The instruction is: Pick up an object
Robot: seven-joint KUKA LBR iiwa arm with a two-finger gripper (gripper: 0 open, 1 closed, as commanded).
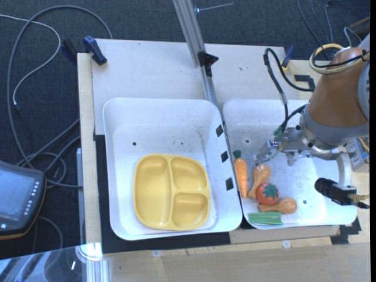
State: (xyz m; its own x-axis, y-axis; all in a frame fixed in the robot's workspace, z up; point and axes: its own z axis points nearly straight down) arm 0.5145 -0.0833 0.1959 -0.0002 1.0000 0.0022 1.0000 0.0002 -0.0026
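In the right bin lies a cluster of toy foods near the front left corner. A carrot with a green top lies along the bin's left wall. Beside it are an orange piece, a red tomato, an orange gourd-shaped piece and a flat green piece at the front rim. My gripper hangs just above and behind the orange piece, with the wrist reaching in from the right. I see nothing held in it.
The left bin holds a yellow divided plate. A metal pole slants over the gap between the bins. Black cables loop above the right bin's back. A black part sticks out at the right rim.
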